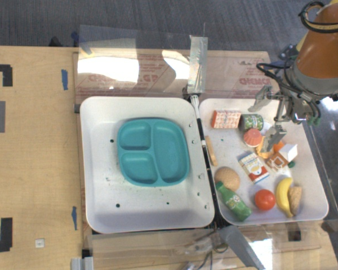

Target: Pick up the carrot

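1. The end effector (276, 135) hangs over the upper right part of the right bin (318, 170), carried by the grey arm with its orange band (322, 44) reaching in from the right.
2. End effector state: the opening of its two fingers cannot be told from this view, and nothing can be confirmed as held.
3. The carrot (274, 148) lies in the right bin directly below the end effector tip, just beside it; contact cannot be confirmed.
4. Just left of the end effector sits a round red-orange item (252, 137), and above that a green can (252, 122).
5. Further left of the end effector, near the bin's top left corner, lies a red-and-white box (226, 119).
6. Just right of the carrot and below the end effector lies a small white block (289, 152).
7. Below and left of the end effector are a small carton (253, 167), a bread roll (227, 179) and a green bottle (233, 200).
8. Well below the end effector lie a red tomato (264, 199) and a banana (283, 195).
9. Well to the left of the end effector, the left bin (96, 167) holds a teal divided plate (153, 151).
10. Both bins rest on the desk (28, 151).
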